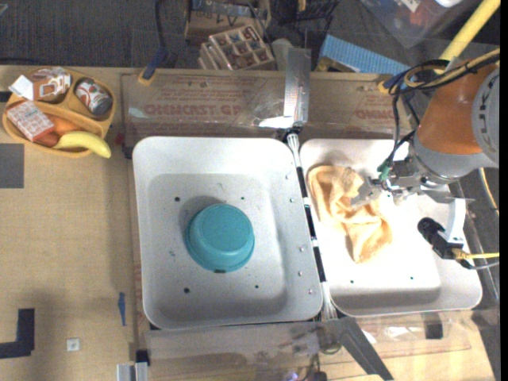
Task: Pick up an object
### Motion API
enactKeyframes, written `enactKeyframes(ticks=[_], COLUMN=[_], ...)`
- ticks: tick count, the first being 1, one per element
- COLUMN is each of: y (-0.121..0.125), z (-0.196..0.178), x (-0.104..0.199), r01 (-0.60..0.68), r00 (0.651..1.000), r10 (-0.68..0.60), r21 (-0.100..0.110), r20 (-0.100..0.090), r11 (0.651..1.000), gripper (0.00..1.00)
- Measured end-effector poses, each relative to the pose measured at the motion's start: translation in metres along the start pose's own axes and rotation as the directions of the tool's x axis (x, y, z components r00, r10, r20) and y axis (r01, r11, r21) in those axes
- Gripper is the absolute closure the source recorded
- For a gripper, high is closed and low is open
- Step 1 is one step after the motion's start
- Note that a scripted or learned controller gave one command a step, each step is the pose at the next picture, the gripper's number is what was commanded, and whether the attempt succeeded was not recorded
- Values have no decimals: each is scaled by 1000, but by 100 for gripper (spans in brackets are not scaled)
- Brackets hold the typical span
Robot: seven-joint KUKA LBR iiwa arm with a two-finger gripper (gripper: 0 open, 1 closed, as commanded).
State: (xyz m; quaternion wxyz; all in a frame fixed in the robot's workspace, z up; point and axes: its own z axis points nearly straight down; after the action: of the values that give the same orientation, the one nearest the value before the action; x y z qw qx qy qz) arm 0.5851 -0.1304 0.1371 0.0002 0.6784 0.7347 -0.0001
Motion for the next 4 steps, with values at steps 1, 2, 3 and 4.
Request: enactKeyframes(ticks=[1,2,3,4], y=[9,11,11,11], z=[47,35,35,25], x=[14,13,12,10], r01=[169,165,165,161], r00=[986,986,986,987], r10=[-169,-165,-165,-161], r21=[-7,-13,-13,-16], r20=[1,3,4,5], r11=[986,986,986,987], gripper=[0,100,0,100])
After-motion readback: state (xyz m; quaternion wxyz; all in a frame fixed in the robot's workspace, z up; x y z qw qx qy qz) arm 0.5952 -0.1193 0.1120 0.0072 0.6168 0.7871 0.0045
